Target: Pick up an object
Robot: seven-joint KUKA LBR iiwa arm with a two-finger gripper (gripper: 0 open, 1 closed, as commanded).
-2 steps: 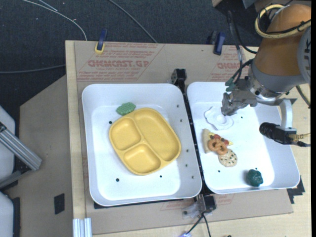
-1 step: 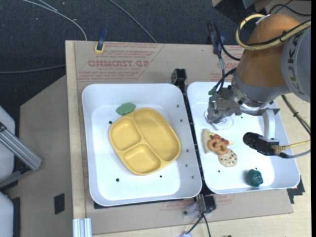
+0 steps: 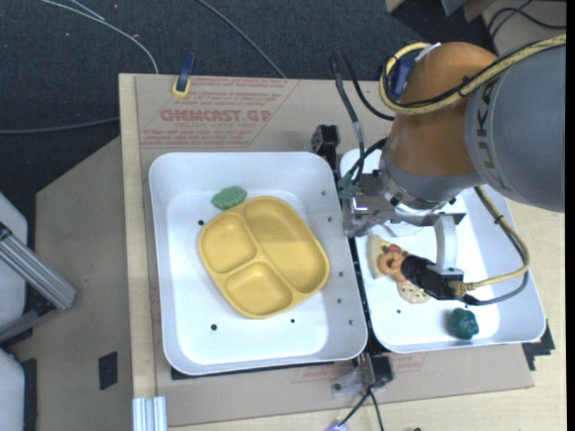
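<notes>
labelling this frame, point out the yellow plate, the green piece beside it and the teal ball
yellow plate (image 3: pixel 262 257), camera view, near its middle
green piece (image 3: pixel 229 197), camera view, its middle
teal ball (image 3: pixel 464 323), camera view, its middle

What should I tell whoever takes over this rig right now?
End effector: low over the left side of the right bin; open or shut cannot be told.
Left bin: yellow divided plate, with a small green piece at its far edge.
Right bin: small orange and tan toy beside the end effector, dark green ball at the near side.
Done: no thing seen lifted.
Left: grasp one thing and raise it.
</notes>
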